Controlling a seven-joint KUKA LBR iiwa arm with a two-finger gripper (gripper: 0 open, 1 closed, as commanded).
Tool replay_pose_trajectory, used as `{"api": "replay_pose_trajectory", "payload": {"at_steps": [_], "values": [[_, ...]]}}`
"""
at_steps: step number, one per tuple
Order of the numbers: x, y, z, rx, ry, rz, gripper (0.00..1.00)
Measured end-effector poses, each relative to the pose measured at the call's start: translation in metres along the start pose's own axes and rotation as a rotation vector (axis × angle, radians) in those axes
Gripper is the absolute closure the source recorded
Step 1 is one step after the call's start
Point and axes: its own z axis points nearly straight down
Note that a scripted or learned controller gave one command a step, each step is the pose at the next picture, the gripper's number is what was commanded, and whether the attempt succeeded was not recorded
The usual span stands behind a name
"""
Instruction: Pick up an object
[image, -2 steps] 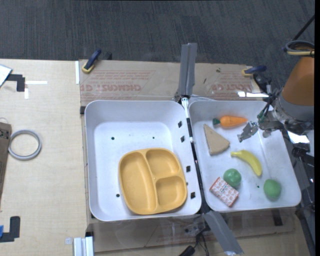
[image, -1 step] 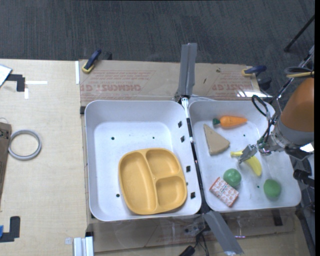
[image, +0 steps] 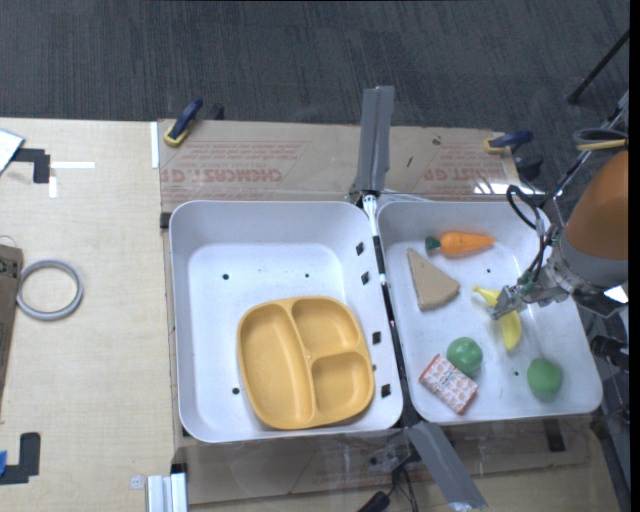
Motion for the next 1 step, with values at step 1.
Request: {"api": "replay_pose_trajectory", "payload": {"at_steps": [1], "values": [[0.0503,0.0302,-0.1064,-0.001,-0.001,-0.112,1.0]]}}
